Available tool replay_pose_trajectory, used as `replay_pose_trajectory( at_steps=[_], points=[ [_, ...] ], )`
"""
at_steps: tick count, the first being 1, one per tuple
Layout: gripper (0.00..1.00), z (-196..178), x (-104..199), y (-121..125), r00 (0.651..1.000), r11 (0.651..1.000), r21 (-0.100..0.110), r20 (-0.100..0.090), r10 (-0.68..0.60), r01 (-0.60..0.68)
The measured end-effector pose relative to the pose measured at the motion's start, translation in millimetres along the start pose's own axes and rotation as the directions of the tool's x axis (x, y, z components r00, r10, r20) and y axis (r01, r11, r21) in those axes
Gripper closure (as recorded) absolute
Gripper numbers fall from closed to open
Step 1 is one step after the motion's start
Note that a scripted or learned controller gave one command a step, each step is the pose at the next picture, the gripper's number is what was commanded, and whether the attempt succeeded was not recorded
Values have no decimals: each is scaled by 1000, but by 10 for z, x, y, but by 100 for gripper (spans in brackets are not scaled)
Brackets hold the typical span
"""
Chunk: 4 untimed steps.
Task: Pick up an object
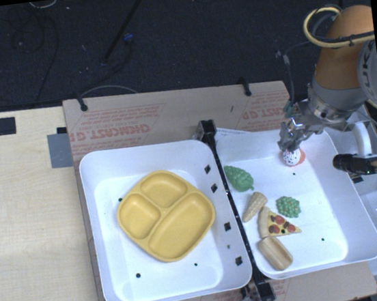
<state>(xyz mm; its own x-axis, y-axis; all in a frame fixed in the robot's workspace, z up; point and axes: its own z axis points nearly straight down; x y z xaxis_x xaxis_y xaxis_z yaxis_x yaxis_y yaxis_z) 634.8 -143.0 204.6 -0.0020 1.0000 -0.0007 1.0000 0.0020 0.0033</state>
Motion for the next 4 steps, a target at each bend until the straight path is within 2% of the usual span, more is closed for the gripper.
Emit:
replay_pose_trajectory(
  at_steps=[1,2,4],
  points=[
    [100,-636,-50,27,1000,1000,-2,1,0,0],
    [100,-723,-51,30,1000,1000,4,0,-2,2],
    [100,-725,915,-115,1000,1000,8,-3,-3,3]
  ],
)
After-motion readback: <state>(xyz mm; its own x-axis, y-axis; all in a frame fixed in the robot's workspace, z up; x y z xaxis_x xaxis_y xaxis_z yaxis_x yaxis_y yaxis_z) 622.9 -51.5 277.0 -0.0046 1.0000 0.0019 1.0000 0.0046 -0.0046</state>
